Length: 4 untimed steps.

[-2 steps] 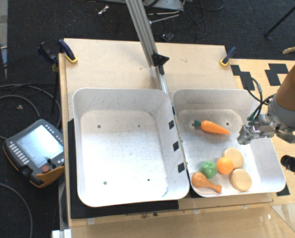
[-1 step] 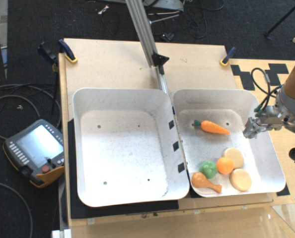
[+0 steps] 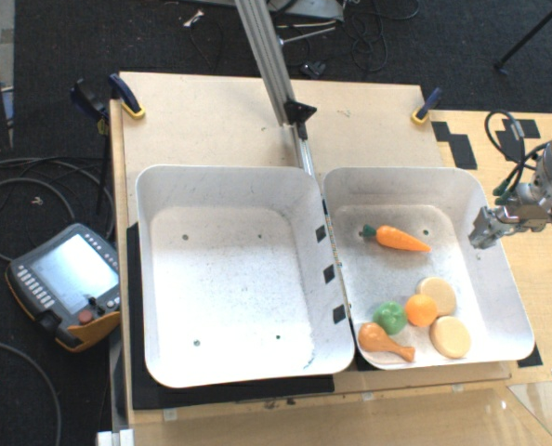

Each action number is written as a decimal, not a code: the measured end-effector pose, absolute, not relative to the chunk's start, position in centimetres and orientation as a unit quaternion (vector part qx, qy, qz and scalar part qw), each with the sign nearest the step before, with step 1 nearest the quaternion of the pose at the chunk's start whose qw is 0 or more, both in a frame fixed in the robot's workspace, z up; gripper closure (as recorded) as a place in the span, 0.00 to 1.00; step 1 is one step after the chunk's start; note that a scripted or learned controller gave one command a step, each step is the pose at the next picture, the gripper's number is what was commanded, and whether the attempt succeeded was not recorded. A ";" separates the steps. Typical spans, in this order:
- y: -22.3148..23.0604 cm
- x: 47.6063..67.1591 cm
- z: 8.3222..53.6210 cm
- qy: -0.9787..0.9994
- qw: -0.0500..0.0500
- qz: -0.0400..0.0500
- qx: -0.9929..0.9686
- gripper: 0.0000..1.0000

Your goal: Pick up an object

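Note:
The right bin [image 3: 480, 207] holds a toy carrot [image 3: 399, 238] lying near its middle. Lower down sit a green round piece [image 3: 389, 317], an orange ball [image 3: 421, 309], a pale round piece [image 3: 438, 293], a cream disc [image 3: 451, 336] and a tan drumstick shape [image 3: 384, 341], clustered at the front. My gripper [image 3: 488, 230] hangs at the bin's right rim, well right of the carrot, with nothing seen between its fingers.
The left bin [image 3: 155, 249] stands beside the right one. A slanted metal rail [image 3: 269, 49] runs from the top down to the divide between the bins. A teach pendant [image 3: 67, 286] lies on the floor at left. Clamps [image 3: 127, 96] sit at the bench's back corners.

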<state>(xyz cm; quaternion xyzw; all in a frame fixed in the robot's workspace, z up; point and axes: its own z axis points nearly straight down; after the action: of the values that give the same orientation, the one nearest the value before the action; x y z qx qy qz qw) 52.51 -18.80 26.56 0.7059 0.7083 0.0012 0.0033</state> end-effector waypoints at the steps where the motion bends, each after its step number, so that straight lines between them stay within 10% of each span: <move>1: -13.8 54.3 27.1 0.710 0.001 0.001 0.704 1.00; 4: 2.0 58.6 25.3 0.710 0.000 0.001 0.704 1.00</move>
<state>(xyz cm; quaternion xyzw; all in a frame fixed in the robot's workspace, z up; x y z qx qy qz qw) 58.58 1.96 25.27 0.7043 0.7099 0.0014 0.0001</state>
